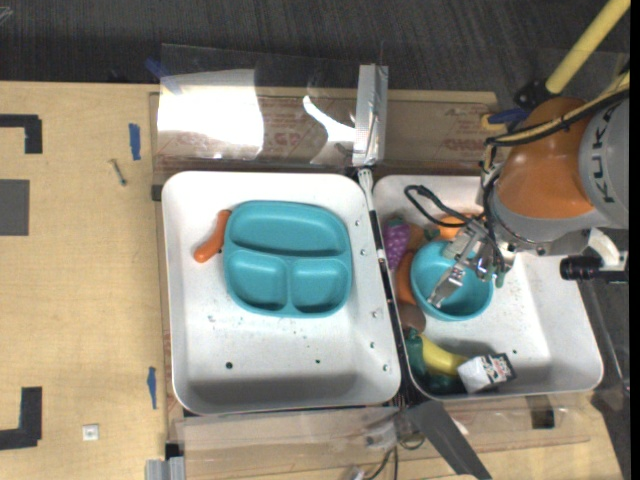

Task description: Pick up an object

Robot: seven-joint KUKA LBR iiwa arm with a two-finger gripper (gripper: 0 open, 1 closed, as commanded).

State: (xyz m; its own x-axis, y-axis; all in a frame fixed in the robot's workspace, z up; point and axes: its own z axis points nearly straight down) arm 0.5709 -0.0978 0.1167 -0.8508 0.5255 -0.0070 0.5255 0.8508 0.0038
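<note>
Two bins on your bench, and the right bin (570,353) is your landmark for this entry.

Item: gripper (447,286). It sits inside the right bin, in its left half, tips lowered into the teal bowl (470,303). Whether the tips stand apart or together you cannot tell from this view; nothing is visibly between them.

Item: teal bowl. It sits in the right bin's left half and is the likeliest thing to be picked. Judged risk: a smooth curved wall gives the tips little to bite, so the bowl may slip, or tip and skid as they close.

Item: purple toy (398,239) and an orange piece (405,286). Both lie against the right bin's left wall, just beside the bowl. Judged risk: a shoved bowl jams them against the wall.

Item: yellow banana (440,353), a green toy (416,350) and a small white carton (487,370). All lie along the right bin's near edge, below the bowl. Judged risk: a dropped bowl lands on them.

Item: black cable (425,204). It loops near the right bin's far left corner, close to the wrist. Judged risk: it snags on the lift.

Item: teal divided plate (288,258) and an orange carrot (210,238). Both lie in the left bin (200,358), touching the right bin's left side, well apart from the arm.
</note>
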